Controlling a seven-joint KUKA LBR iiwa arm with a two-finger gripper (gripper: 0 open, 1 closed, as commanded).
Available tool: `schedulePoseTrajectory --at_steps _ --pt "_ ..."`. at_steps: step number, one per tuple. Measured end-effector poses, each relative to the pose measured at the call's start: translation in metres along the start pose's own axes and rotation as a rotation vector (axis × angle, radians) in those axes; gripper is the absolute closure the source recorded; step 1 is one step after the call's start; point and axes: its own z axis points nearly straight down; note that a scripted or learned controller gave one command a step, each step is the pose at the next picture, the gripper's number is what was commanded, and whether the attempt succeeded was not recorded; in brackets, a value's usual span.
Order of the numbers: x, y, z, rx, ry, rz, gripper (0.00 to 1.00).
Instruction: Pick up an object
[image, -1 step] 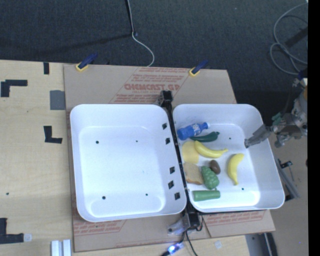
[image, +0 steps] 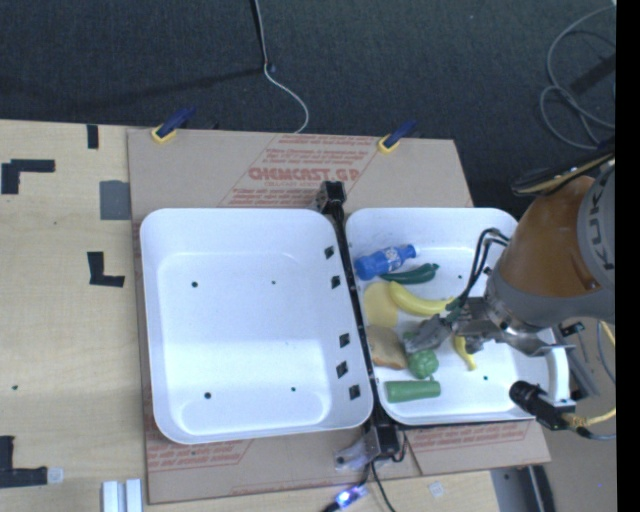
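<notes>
The right bin (image: 455, 405) holds several small objects: a blue bottle (image: 384, 261), a dark green pepper-like piece (image: 417, 272), a yellow banana (image: 412, 301), a green round object (image: 424, 364) and a green cylinder (image: 412, 391). My gripper (image: 437, 331) reaches in from the right and is down among the banana, a tan piece (image: 391, 355) and the green round object. Its dark fingers sit close over these items, and I cannot tell whether anything is between them.
The left bin (image: 240, 320) lies beside the right one, split from it by a black divider (image: 345, 300). Both rest on a cardboard sheet (image: 300, 170). The arm's orange band (image: 545, 240) and grey wrist cover the right bin's right side.
</notes>
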Motion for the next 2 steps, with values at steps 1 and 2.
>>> schedulePoseTrajectory --at_steps 1,2 --pt "0.016 0.047 0.072 -0.024 -0.019 0.010 0.00" --pt "0.003 0.104 0.070 -0.019 -0.009 0.005 0.00"
